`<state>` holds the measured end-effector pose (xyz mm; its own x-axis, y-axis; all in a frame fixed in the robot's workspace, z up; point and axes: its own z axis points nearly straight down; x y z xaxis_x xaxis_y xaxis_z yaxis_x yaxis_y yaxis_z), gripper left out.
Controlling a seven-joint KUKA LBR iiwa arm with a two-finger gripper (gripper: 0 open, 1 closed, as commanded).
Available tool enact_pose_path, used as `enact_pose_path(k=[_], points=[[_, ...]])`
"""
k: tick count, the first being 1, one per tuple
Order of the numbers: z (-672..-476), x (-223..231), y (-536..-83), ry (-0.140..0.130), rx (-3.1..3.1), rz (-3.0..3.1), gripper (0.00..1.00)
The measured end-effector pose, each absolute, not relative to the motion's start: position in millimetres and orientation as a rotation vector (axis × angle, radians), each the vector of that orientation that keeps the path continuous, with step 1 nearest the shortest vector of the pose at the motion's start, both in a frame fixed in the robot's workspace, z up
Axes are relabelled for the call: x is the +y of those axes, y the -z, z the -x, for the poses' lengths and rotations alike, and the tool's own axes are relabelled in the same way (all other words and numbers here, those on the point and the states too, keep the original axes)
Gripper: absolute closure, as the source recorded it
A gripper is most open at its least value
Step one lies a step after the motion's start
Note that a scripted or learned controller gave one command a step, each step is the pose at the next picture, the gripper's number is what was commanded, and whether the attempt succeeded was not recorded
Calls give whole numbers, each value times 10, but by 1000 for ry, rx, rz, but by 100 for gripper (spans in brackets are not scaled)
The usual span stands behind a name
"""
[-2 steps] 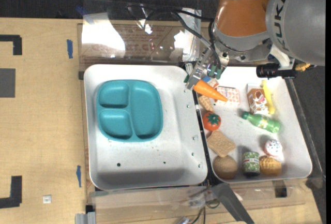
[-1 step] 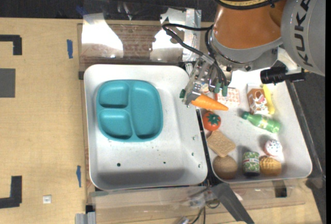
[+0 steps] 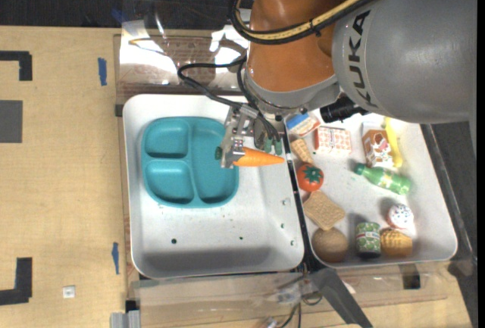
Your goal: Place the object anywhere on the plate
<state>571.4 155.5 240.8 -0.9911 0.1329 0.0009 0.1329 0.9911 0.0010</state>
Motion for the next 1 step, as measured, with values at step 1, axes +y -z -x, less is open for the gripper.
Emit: enact_pose_path(k=[1], points=[[-5722,1552,-2423,3,-3137,211,0]])
